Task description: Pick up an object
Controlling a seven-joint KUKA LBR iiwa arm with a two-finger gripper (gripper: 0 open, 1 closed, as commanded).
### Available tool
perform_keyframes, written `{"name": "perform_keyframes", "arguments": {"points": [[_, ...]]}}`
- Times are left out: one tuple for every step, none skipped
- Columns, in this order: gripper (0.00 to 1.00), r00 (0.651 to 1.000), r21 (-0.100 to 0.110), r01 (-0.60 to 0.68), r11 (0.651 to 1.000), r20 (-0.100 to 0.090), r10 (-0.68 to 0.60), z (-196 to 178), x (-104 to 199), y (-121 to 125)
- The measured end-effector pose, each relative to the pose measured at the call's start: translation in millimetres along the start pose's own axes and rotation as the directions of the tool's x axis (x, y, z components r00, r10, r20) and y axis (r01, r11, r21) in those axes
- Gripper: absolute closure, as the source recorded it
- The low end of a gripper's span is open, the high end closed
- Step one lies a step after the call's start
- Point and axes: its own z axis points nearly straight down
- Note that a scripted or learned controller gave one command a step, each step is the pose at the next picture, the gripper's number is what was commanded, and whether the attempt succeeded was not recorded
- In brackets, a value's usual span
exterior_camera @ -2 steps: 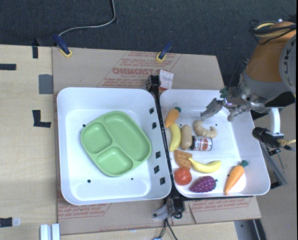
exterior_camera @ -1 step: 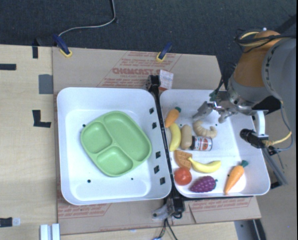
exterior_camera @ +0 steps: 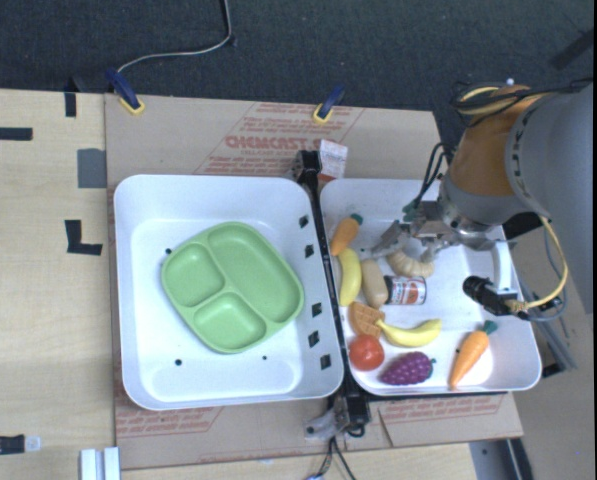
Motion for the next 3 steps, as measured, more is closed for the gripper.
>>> {"name": "perform_keyframes", "arguments": {"points": [[0.00,1.000,-0.006,0.000,1.000,0.001,0.000,21.4,-20.1,-24.4],[1.00,1.000,-0.008,0.000,1.000,0.003,0.000,11.7,-20.6,-24.1],[1.00,1.000,-0.002,0.002,1.000,-0.001,-0.002,-76.1,57.3,-34.6]]}}
